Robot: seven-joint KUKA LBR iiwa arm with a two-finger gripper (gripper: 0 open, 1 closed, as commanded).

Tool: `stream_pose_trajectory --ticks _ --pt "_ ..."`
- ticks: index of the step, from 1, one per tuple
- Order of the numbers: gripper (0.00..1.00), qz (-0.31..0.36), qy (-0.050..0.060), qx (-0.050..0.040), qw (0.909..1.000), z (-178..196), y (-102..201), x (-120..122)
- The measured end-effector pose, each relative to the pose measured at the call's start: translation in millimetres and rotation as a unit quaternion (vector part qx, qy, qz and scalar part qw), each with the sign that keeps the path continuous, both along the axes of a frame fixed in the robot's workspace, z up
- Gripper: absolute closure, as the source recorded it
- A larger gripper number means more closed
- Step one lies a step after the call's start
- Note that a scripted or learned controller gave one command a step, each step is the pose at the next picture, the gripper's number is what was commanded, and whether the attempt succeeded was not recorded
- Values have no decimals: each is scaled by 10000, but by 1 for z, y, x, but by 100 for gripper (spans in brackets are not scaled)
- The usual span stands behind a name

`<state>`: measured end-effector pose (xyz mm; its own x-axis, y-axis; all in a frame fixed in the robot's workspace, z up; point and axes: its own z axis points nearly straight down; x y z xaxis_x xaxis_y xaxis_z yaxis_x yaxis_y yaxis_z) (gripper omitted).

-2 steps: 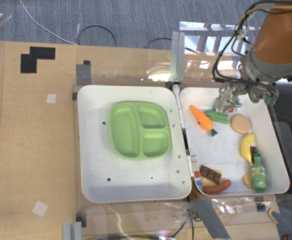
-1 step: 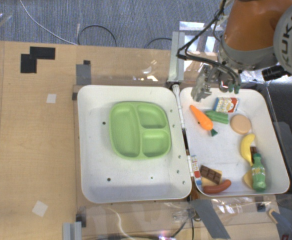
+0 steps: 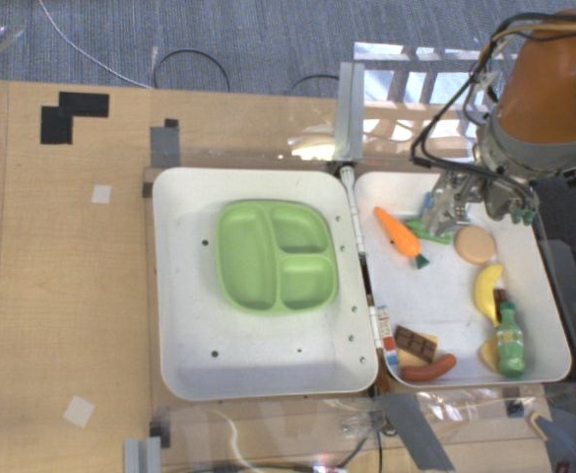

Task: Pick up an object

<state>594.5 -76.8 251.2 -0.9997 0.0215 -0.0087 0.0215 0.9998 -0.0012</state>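
Grey arm with the orange band comes in from the right; two-finger gripper (image 3: pixel 445 208) hangs low over the far end of the right-hand white bin (image 3: pixel 435 294). Nothing sits between the fingers. Whether they are spread or closed I cannot tell: metal and cable clutter blur the tips.

Nearest candidate: orange toy carrot with a green stub end (image 3: pixel 400 235). It lies just to the gripper's left and slightly nearer the camera, close but not under the tips. Long axis runs diagonally, from the far-left of the bin down toward the near-right. My read: a short shift left and toward the camera, with the fingers closing across that diagonal, not along it.

Second candidate: flat tan round disc (image 3: pixel 476 245), just on the other side of the gripper, also near. Low profile, probably harder to pinch.

Rest of the right bin:
- yellow plastic banana (image 3: pixel 486 290), green bottle (image 3: pixel 510 343) below it
- brown chocolate-bar piece (image 3: pixel 414 343) and red sausage (image 3: pixel 429 368) at the near edge

Left white bin (image 3: pixel 184 264) carries a green divided plastic plate (image 3: pixel 276 256), well apart from the gripper.
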Motion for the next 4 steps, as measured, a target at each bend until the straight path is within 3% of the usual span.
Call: stream_pose_trajectory --ticks 1,2,3,4 --pt "100 -994 2 28 9950 -12 79 5" --pt "100 -418 21 4 9991 -52 26 -107" --pt "0 -398 8 11 9992 -52 28 -106" --pt "0 -558 30 9 9984 -109 -9 -79"
